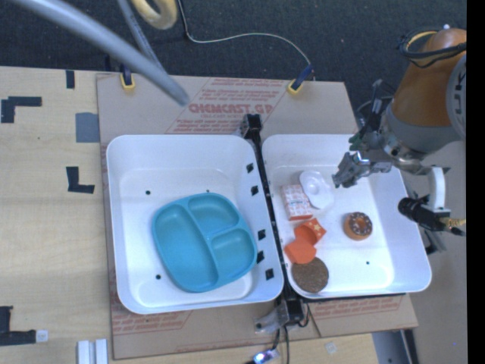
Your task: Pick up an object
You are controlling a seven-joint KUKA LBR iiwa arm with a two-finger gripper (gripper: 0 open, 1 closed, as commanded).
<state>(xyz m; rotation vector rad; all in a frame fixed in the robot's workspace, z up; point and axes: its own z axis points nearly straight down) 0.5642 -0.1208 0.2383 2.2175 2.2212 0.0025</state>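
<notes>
Right bin [394, 275]: the claw [345, 174] hovers at the white cup's [314, 188] 2 o'clock; its state cannot be told. The cup lies mid-bin, touching a packet [295, 200]. Judged light, thin-walled and slippery, it is best pinched across its rim. A doughnut [358, 225] sits at 4 o'clock.

Lighting: even, diffuse, moderately bright, from overhead. White bins [121, 203] render bright without blown glare; soft shadows lie along their inner walls. Blue tray [203, 241] casts a faint shadow on its near side. Far floor [303, 14] dark, low in detail. Grey tubes [91, 29] at far left blurred, out of focus. Overall sharpness modest; small things in the right bin soft-edged.
</notes>
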